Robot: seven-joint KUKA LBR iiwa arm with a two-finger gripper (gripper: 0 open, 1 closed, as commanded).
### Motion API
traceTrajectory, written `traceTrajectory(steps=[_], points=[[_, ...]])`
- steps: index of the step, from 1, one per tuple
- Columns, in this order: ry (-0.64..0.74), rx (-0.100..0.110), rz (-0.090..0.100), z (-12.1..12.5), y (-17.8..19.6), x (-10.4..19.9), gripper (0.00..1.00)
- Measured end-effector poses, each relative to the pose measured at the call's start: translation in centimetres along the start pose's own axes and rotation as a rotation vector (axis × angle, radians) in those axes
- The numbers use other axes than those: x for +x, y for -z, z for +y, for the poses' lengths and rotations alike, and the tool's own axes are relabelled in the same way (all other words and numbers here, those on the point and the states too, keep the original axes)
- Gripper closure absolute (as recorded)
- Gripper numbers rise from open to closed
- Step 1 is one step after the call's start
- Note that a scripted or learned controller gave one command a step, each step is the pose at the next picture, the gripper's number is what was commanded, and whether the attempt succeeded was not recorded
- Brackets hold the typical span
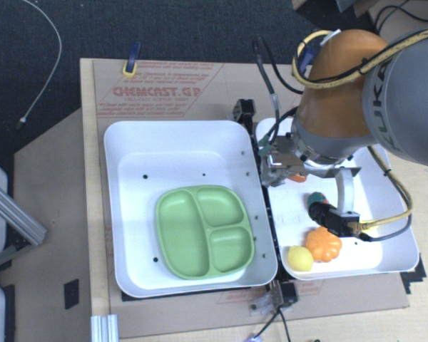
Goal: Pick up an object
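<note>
**Arm Poised Over the Right Bin, Objects Lying Beside the Plate**

The grey arm, nearest the camera with its orange band uppermost, was seen reaching in to the right of and above the green plate. It covered much of the upper part of the right bin. A brown printed board was spread beneath both bins and was seen on all sides of the plate. The left bin, white and shallow, was occupied by the plate, which was set flat in its lower half and was divided into three compartments.

The right bin was placed just to the right of the plate, beyond the shared bin walls. The gripper was lowered at that bin's left edge, up and to the right of the plate, close to the dividing walls. Whether it was open or closed could not be told, as its end was hidden from this angle.

An orange pumpkin-shaped object was found in the right bin, to the right of the plate and level with its lower compartments. A yellow round object was lying against the pumpkin's lower left, between it and the plate. A small orange-red piece was glimpsed just beside the gripper, partly hidden under the wrist. A small blue and yellow clip was fixed at the board's far edge, well above the plate.
</note>
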State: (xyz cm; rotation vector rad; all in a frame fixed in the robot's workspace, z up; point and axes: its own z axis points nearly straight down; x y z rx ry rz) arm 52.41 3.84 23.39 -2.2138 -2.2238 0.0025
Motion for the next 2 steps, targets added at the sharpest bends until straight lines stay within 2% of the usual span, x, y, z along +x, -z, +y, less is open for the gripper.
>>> traceTrajectory(steps=[1, 2], points=[[0.001, 0.001, 0.0, -2.17, -1.63, 4.87, 1.0], [-0.005, -0.002, -0.001, -2.06, -1.54, 4.57, 0.0]])
